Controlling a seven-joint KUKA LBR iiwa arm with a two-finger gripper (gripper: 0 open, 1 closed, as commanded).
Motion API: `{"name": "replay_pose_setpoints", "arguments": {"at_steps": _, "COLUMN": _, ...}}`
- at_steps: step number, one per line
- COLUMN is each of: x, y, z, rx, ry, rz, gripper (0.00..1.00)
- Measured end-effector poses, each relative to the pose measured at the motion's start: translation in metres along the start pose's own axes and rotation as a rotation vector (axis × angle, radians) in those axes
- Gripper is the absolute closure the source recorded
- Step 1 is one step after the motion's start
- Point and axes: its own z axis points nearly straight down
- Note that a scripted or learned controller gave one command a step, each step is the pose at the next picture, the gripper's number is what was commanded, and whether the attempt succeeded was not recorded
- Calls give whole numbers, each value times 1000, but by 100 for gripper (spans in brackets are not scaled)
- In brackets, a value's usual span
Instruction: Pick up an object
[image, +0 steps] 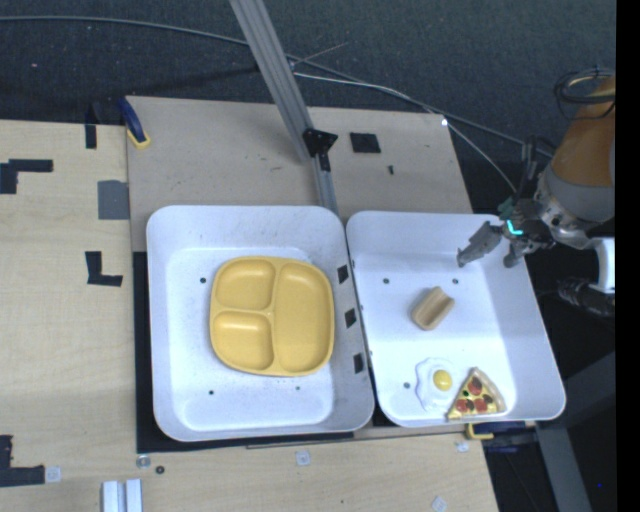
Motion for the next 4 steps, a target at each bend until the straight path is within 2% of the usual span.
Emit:
{"name": "replay_pose_setpoints", "arguments": {"at_steps": 1, "x": 0, "y": 1, "z": -1, "rx": -2, "ry": -1, "rz": 0, "gripper": 0}}
{"name": "replay_pose_setpoints", "arguments": {"at_steps": 2, "x": 4, "y": -6, "z": 62, "rx": 3, "ry": 0, "rz": 0, "gripper": 0}}
{"name": "replay_pose_setpoints", "arguments": {"at_steps": 3, "x": 4, "y": -5, "z": 113, "rx": -5, "ry": -3, "rz": -1, "gripper": 0}}
{"name": "replay_pose_setpoints", "arguments": {"at_steps": 4, "x": 4, "y": -3, "z": 98, "rx": -9, "ry": -5, "rz": -2, "gripper": 100}}
